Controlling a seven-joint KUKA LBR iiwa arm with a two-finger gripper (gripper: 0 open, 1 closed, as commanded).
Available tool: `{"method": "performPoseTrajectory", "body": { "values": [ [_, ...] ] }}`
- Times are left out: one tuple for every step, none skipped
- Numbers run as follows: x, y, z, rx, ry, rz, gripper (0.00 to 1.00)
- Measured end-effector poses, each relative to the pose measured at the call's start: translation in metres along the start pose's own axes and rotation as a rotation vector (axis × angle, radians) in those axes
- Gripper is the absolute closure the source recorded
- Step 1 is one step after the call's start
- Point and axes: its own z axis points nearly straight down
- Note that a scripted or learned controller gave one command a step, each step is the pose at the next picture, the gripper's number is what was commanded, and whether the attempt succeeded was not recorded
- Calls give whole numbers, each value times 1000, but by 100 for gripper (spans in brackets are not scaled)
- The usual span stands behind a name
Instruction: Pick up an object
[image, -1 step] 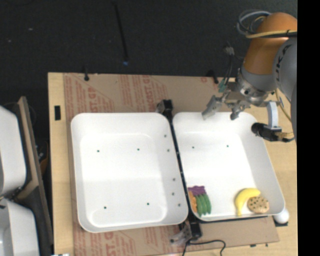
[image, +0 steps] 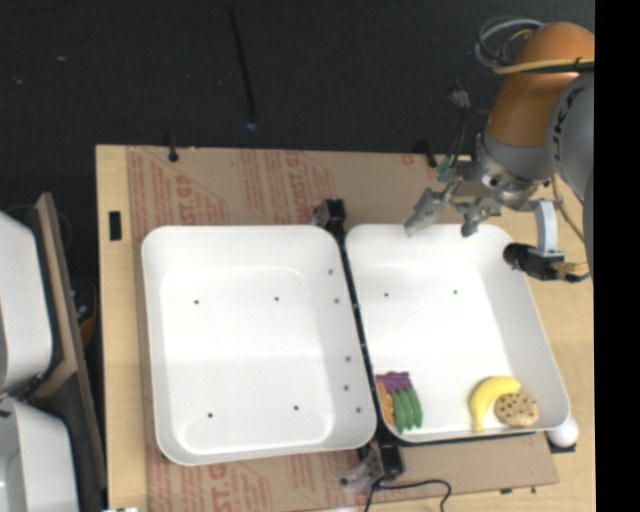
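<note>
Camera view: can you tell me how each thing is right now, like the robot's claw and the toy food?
Gripper: open, holding nothing, above the right bin's far edge.
Banana: lying in the right bin, touching the cookie.
Cookie: flat, beside the banana.
Green and purple toy: lying at the right bin's near left corner.

Grey arm (image: 570, 110) with broad orange band (image: 535, 85), looped thin cables on top, metallic wrist, two slim grey fingers (image: 425, 212) on gripper (image: 445, 220).
</note>
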Motion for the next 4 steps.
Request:
{"method": "performPoseTrajectory", "body": {
  "values": [
    [-5, 0, 62, 6, 0, 0, 0],
    [-3, -2, 104, 4, 0, 0, 0],
    [-3, -2, 137, 3, -1, 0, 0],
    [-4, -1, 124, -1, -1, 1, 100]
  ]
}}
